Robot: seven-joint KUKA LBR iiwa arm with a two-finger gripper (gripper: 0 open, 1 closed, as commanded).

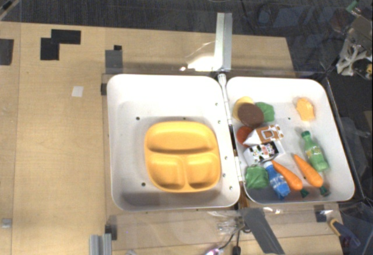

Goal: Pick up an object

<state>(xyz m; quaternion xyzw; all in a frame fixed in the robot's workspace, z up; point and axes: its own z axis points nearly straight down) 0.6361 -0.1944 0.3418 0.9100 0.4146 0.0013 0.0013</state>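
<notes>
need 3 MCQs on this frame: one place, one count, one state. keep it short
1. Where does the yellow divided tray lie?
A. left bin
B. right bin
C. bare bench

2. How many orange carrots are in the right bin?
A. none
B. two
C. four

3. How is the green bottle posed?
A. standing upright
B. lying on its side
C. resting on the tray

Key: 1 A, the tray sits in the left bin. 2 B, two carrots lie near the front edge. 3 B, it lies flat on the bin floor.
</notes>
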